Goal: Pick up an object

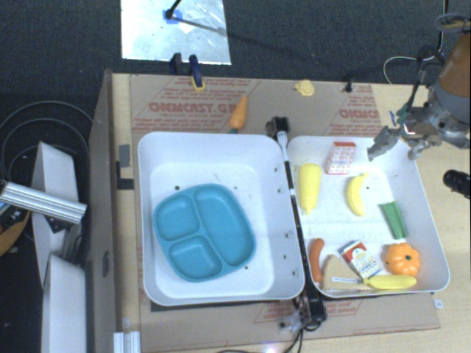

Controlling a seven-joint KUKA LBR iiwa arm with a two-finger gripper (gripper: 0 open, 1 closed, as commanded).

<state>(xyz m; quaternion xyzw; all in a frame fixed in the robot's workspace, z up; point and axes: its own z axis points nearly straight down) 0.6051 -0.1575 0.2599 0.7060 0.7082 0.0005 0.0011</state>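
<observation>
I'm at the approach step: my gripper [398, 140] hovers spread open and empty at the frame's upper right. Next it needs lowering onto the banana [356, 195].

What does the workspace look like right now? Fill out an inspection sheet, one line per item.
Surface: cardboard-covered bench bearing a left bin and a right bin.
Job's things: right bin holds corn, banana, small red-and-white box, green stick, pumpkin, sausage.
Clutter: blue divided tray in the left bin; carrot lying on the cardboard.
Grippers: gripper above the right bin's far right corner, fingers spread, nothing between them.
Cables: dark cable loops on the floor at left.
Surroundings: shiny sheet on dark carpet.
</observation>
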